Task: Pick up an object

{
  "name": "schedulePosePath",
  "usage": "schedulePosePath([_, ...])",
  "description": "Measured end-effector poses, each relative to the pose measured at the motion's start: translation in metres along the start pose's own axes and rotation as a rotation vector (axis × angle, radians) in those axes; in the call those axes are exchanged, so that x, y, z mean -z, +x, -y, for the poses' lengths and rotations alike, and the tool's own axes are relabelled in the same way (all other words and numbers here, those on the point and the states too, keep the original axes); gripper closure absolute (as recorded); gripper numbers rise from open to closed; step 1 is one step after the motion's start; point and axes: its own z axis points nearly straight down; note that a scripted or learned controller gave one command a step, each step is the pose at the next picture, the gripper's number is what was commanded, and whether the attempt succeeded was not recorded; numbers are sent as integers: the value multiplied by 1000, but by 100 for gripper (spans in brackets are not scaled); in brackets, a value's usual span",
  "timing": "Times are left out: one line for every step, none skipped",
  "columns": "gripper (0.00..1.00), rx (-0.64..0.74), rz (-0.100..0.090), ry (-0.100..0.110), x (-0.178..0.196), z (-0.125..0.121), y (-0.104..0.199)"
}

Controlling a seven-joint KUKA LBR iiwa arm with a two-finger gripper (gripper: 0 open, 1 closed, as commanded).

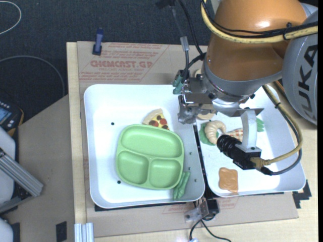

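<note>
The objects open to picking lay spread over two shallow white bins on the counter [126,59]. In the left bin [98,135] sat a pale green plastic plate with three compartments [150,157]. Touching its far edge was a toy pizza slice with red spots [156,119], and along its near right corner lay a slim green pod-shaped toy [181,185], close to the wall shared by the bins.

In the right bin [287,178], well to the right of the green plate, a cream croissant-shaped toy [214,129] rested on a green leaf-like piece [207,135]. A flat brown toast-like slab [228,179] lay nearer the front edge of that bin.

The end effector [189,105] hung over the shared wall just beyond the plate's far right corner, under the arm's grey and orange body. Whether it was open or closed could not be told, and nothing was seen in its grasp. A black cable fitting [239,155] hung from the arm over the right bin.
</note>
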Motion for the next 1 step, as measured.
schedulePosePath([100, -4, 2, -2, 10, -1, -3])
